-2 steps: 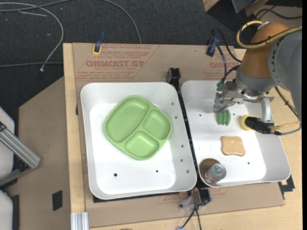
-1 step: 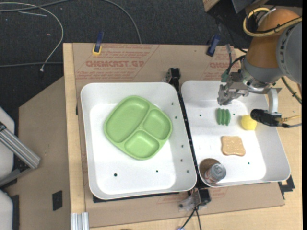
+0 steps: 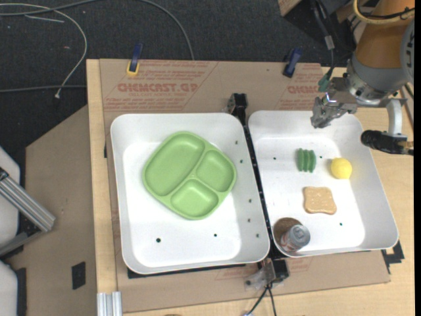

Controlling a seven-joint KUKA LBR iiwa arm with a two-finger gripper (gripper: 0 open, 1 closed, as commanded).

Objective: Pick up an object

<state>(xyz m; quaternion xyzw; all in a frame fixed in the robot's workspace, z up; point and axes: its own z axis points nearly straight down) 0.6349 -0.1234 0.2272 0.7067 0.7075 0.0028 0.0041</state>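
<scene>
On the left we see the left bin [image 3: 125, 196], white and shallow, sitting on the cardboard-covered surface [image 3: 99, 143]. In it lies a green divided plate [image 3: 189, 175], three compartments, roughly centred and turned at an angle. Two blue clamps [image 3: 135, 58] grip the cardboard's far edge.

Next comes the right bin [image 3: 375, 222], touching the left one along a black divider. Near its front left corner we see a small jar with a metallic lid [image 3: 292, 236], lying close against the bin's rim. Further back, near the middle, is a green ridged item [image 3: 305, 160], maybe a toy vegetable, we can't tell which. In front of it and slightly right lies a tan toast-shaped piece [image 3: 320, 201]. Just right of the green item is a yellow lemon-like ball [image 3: 340, 168], apart from both.

Far right, the grey and orange arm [image 3: 385, 38] reaches in; the tool [image 3: 324, 116] hangs over the right bin's back edge, well apart from all the objects. Nothing between its tips; apart or together, we can't tell.
</scene>
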